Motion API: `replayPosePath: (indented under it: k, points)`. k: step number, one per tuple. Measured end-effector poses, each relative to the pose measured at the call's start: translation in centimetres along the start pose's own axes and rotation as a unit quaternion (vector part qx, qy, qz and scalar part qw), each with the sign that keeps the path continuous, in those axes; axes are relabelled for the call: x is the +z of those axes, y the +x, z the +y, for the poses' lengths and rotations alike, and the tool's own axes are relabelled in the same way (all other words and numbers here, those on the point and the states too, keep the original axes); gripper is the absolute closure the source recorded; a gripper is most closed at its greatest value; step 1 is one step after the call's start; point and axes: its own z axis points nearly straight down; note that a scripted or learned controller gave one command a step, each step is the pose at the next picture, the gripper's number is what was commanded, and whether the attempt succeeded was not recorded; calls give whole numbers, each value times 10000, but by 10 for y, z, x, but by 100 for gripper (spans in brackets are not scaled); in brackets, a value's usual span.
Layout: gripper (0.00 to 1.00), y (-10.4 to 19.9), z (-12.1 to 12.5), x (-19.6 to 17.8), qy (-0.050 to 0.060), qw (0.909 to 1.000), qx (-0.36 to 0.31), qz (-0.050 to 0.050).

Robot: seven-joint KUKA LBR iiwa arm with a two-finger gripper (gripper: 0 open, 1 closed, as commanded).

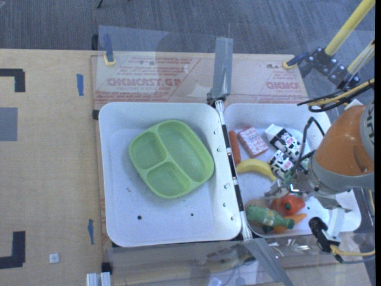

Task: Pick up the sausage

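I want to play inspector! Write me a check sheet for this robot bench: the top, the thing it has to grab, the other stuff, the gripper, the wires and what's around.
Surface: wooden bench bearing two white bins, left bin and right bin.
Job's things: sausage, reddish, lying along the right bin's left wall, untouched.
Clutter: green divided plate in the left bin; banana, red packet, black-and-white carton, tomato and green bottle in the right bin.
Grippers: gripper low over the right bin near the tomato; open or shut, cannot tell.
Cables: black cable looping beside the arm.
Surroundings: grey carpet, clear panel behind the bins, yellow poles.
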Motion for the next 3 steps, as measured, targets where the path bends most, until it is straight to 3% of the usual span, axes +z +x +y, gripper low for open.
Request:
replayPosePath:
  k: [1, 2, 3]
  points:
    - [0, 0, 0, 0, -1, 10000, 0, 0]
    - [100, 0, 1, -9, -8, 10000, 1, 2]
    - [100, 39, -2, -193, 42, 9990, 434, 5]
